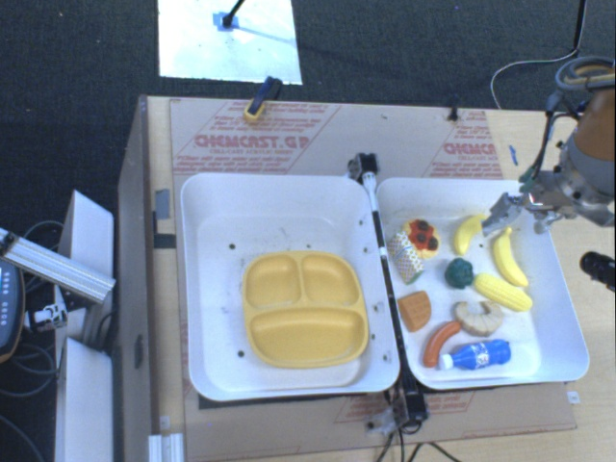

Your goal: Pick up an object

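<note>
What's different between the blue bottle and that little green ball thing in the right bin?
The blue bottle is long and lies on its side with a white cap; the green ball is round and dark. The bottle sits near the bin's front edge, the ball nearer the middle. Both rest in the right bin, untouched.

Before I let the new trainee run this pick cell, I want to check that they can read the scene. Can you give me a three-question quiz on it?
1. True or false: the yellow divided plate lies in the left bin.
2. Which item lies nearest the right bin's front edge? A) green ball B) blue bottle C) banana
3. Fill in: the gripper hovers over the right bin's ____ corner, near the banana.

Key: 1 true. 2 B, the blue bottle, beside the sausage; the green ball sits mid-bin. 3 far right.
</note>
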Controlling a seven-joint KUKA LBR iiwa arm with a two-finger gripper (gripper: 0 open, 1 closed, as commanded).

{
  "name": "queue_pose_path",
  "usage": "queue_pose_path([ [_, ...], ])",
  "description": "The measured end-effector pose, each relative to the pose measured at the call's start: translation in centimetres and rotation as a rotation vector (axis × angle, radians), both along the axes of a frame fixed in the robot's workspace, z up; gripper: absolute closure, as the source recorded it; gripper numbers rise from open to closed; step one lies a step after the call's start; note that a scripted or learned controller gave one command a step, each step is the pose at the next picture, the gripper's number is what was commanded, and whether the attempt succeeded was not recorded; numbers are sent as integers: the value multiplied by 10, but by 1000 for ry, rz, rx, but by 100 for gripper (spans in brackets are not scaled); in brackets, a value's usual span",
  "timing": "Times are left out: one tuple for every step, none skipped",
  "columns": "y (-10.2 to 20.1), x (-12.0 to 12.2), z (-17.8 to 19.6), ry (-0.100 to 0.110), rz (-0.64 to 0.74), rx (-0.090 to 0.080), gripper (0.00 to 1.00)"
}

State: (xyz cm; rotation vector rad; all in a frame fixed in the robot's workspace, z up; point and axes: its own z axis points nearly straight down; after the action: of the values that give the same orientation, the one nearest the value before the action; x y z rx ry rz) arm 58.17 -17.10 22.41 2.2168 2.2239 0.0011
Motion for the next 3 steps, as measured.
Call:
queue_pose_path([
  [16, 41, -136, -1, 0, 0, 0],
  [29, 2, -140, 1, -2, 0, 0],
  [28, 4, -129, -2, -1, 0, 100],
])
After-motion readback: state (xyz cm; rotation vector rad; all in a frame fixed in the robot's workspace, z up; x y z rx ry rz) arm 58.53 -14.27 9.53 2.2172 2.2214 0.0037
